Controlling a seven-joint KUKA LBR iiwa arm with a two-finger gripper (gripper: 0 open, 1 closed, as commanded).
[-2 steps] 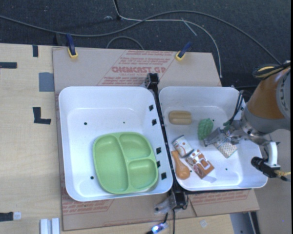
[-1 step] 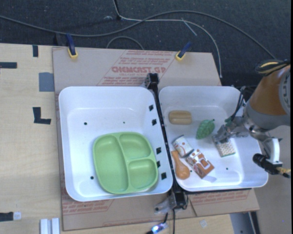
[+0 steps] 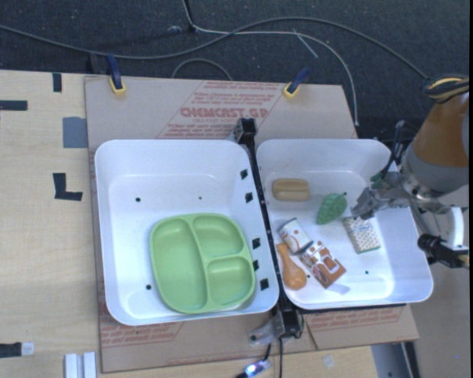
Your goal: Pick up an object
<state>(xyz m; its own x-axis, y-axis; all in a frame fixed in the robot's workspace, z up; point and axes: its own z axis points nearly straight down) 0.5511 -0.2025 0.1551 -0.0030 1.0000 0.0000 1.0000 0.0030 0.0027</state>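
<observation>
In the right bin (image 3: pixel 394 290) lie a tan bread roll (image 3: pixel 290 189), a green leafy piece (image 3: pixel 331 208), a white patterned packet (image 3: pixel 363 235), a white-and-orange box (image 3: pixel 295 234), a brown-and-white wrapper (image 3: pixel 325 264) and an orange spoon-shaped piece (image 3: pixel 292 268). My gripper (image 3: pixel 368 203) reaches in from the right and hangs low just above the patterned packet's upper end, right of the green piece. Nothing shows between its fingers.
The left bin (image 3: pixel 126 172) holds a green divided plate (image 3: pixel 202 261). Both bins rest on a cardboard sheet (image 3: pixel 213 109) held by clamps at the back. Cables cross the dark floor behind. A black divider strip (image 3: pixel 256 203) runs between the bins.
</observation>
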